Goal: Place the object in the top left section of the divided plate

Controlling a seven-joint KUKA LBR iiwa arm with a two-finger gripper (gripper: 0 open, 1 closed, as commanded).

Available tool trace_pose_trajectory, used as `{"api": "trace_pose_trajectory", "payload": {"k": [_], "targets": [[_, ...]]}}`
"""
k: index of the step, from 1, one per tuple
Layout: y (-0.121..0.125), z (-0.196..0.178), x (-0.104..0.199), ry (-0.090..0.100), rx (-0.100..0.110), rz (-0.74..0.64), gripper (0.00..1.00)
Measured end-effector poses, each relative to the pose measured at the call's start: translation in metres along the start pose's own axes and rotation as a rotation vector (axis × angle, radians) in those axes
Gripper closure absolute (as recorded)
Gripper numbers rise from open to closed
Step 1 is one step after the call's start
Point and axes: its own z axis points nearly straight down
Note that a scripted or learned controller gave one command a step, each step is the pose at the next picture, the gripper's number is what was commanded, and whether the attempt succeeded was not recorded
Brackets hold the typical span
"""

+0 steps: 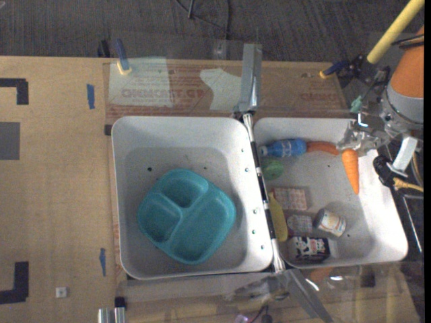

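My fingers [355, 140] were at the far right corner of the right bin [377, 247], and a carrot [350, 170] hung down from between them, so they held it by its top. The teal divided plate [187, 215] lay in the left bin [128, 180], well apart. Below me lay a blue bottle [284, 148], a can [330, 222] and a small milk carton [310, 248].

Grey arm with its orange band reaches in from the right — the gripper [355, 140] hangs at its end, pointing left, wrist cabling trailing behind the fingers.
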Motion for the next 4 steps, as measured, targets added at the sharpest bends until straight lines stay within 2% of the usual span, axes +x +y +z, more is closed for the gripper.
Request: {"api": "trace_pose_trajectory", "payload": {"k": [1,2,3,4], "targets": [[0.025,-0.004,-0.022,0.001,-0.002,0.211,1.0],[-0.025,-0.227,0.01,0.001,-0.001,0.274,1.0],[0.053,-0.228,0.018,0.001,-0.001,0.366,1.0],[0.02,-0.118,0.099,0.002,0.001,0.257,1.0]]}}
